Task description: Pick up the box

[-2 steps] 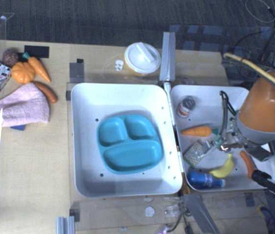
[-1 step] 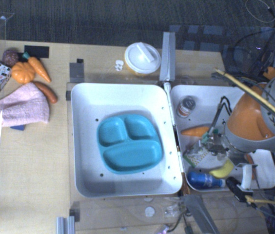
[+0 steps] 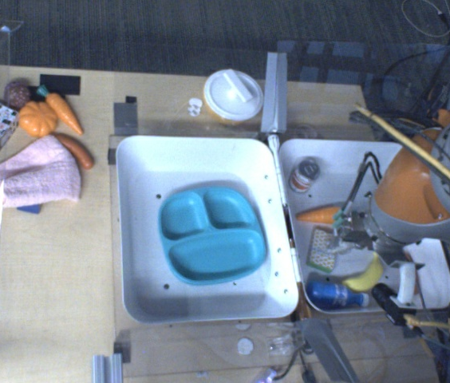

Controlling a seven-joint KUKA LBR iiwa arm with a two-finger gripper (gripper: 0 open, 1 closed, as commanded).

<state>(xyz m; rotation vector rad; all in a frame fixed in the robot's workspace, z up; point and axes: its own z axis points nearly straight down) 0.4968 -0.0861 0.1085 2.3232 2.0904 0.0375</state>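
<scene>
Camera view first, since it's what you've got: the gripper (image 3: 343, 234) sits low in the right bin (image 3: 333, 152), and the box (image 3: 321, 249) (a flat greenish packet-style thing, as far as I can make out) lies right under and just to the left of it, touching or nearly so. I can't tell how the pincer stands; the wrist and its orange band (image 3: 408, 188) blur into everything there.

Box's long axis looks to run roughly toward and away from you in the picture, so my guess is you want to close across its short width.

Room is tight. A toy carrot (image 3: 317, 214) lies just beyond the box's far end, a banana (image 3: 365, 275) just beside its near right corner, and a blue bottle (image 3: 333, 294) right below that. A small can (image 3: 304, 172) stands well clear near the far wall. The divider wall toward the left bin (image 3: 133, 230), where the blue divided plate (image 3: 211, 234) lies, is close on the box's left, so you've little slack on that side.
</scene>
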